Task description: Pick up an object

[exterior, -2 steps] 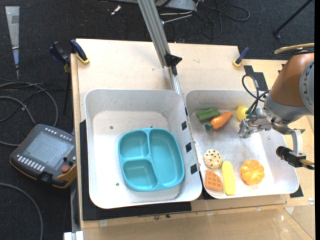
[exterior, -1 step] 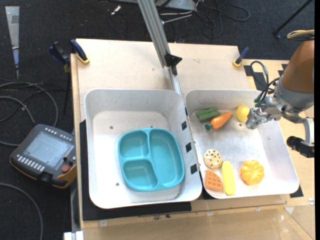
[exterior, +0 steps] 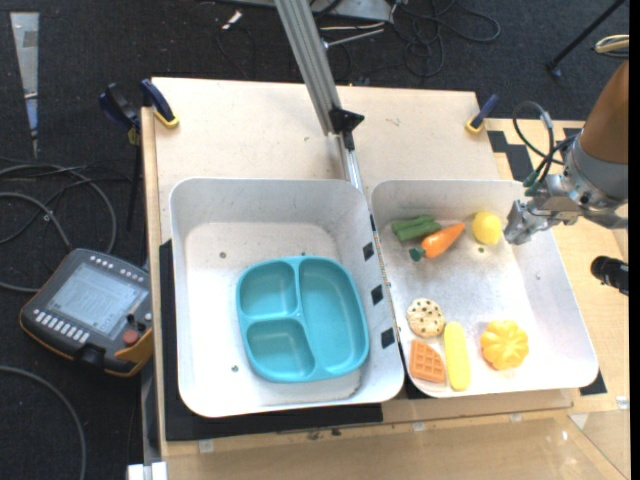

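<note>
Gripper (exterior: 520, 223) at right bin's (exterior: 560, 298) far right rim, jaw state unclear, round yellow lemon (exterior: 487, 228) just left, bare floor mid-bin

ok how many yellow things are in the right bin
3: a round lemon at the far side near the gripper, a long corn cob at the near edge, and a lumpy yellow pepper to its right.
</note>
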`<state>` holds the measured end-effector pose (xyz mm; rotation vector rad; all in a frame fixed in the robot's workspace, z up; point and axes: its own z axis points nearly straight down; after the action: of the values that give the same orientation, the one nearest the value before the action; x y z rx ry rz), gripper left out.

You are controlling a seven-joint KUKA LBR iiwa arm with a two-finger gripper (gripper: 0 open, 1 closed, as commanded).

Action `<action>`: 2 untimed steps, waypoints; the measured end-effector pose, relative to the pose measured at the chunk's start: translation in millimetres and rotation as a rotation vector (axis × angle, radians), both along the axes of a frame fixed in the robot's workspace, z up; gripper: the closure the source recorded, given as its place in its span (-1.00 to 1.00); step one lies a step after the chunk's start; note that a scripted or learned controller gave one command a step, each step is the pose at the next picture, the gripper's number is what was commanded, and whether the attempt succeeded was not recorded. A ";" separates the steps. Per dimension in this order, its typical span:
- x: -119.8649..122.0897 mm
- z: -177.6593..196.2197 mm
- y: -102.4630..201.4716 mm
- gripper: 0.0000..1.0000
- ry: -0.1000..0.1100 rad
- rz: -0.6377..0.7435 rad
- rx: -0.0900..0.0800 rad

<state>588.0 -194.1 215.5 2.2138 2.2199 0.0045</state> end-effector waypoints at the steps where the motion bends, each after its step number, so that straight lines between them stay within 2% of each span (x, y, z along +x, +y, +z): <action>1: 8.0 2.7 43.4 1.00 0.004 0.004 0.003; 2: 6.4 10.6 91.4 1.00 0.007 0.005 0.004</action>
<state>594.4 -102.6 226.1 2.2133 2.2312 0.0021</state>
